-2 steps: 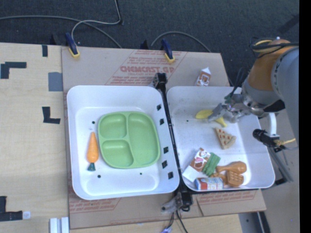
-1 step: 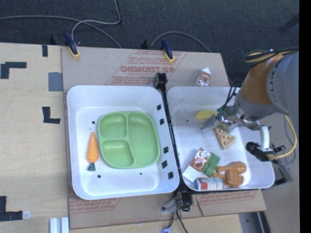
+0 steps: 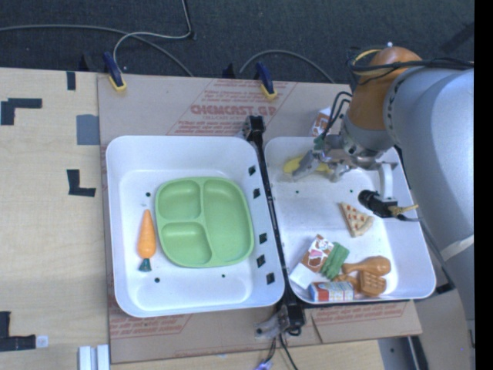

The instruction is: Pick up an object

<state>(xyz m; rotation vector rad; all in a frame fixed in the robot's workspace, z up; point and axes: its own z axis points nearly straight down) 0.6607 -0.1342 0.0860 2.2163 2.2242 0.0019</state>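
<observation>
Where we are: the arm [image 3: 420, 122] reaches in over the right bin [image 3: 416, 241], with the jaws [image 3: 317, 163] low at that bin's far-left corner, right by a small yellow piece [image 3: 293, 165].

Task thing: no single target is named, so we take the yellow piece as the likeliest pick, since it lies just beside the fingertips. It could be a banana toy, but it's too small for us to be sure.

Other stuff in that bin: a waffle slice [image 3: 356, 220] near the right wall, plus a heap at the near edge with a little carton [image 3: 332, 290] and a wooden spoon [image 3: 367, 267].

Left bin: the green divided plate [image 3: 204, 222] sits mid-bin and a toy carrot [image 3: 146, 236] lies beside it, toward the left wall.

Doing it well: we think it should centre over the yellow piece, stay off the divider wall, go straight down and squeeze before lifting.

Jaws: honestly, we cannot tell how far open they are. The fingers blur into the wrist hardware, and nothing visibly sits between them, so we wouldn't call it a grip.
</observation>
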